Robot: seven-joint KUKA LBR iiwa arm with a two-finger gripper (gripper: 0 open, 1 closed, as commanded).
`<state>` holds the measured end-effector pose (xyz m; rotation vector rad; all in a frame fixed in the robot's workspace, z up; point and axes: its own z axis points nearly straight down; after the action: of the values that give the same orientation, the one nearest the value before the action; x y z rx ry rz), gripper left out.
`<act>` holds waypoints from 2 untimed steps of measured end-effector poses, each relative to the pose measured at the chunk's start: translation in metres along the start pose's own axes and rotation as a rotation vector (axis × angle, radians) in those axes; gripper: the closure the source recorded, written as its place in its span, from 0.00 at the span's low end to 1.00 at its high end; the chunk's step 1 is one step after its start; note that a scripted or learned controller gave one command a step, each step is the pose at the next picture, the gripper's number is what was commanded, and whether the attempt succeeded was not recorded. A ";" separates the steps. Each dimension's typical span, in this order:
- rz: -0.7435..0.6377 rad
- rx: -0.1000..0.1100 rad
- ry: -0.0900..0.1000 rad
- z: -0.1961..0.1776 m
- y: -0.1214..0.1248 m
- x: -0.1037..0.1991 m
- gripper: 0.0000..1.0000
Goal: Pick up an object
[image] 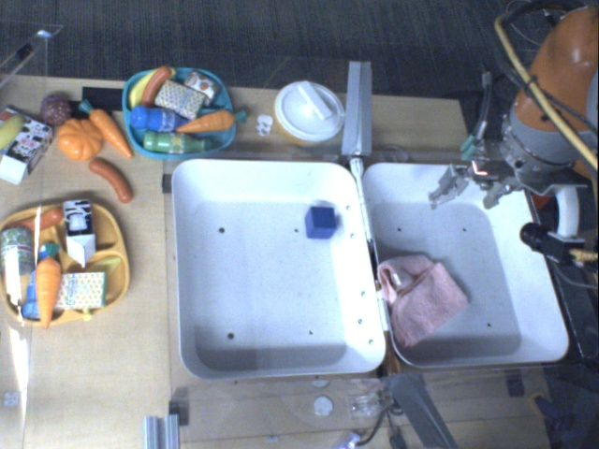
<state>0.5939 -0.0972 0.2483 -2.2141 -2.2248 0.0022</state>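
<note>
Two-finger gripper hangs over the right white bin with jaws apart and empty, presumably lining up on the crumpled pink cloth below it.

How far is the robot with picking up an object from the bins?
Nothing looks done yet: the blue cube lies in the left bin, and the pink cloth lies in the right bin against its left wall. In hand: the gripper is above the right bin's upper edge, apart from both things, with nothing between its fingers. Left: reach an object, close on it and lift.
</note>
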 end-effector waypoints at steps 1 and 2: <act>-0.148 0.001 0.001 0.059 -0.083 -0.051 0.00; -0.270 -0.008 -0.003 0.154 -0.082 -0.038 0.00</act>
<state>0.5119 -0.1356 0.0947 -1.8996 -2.5082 -0.0044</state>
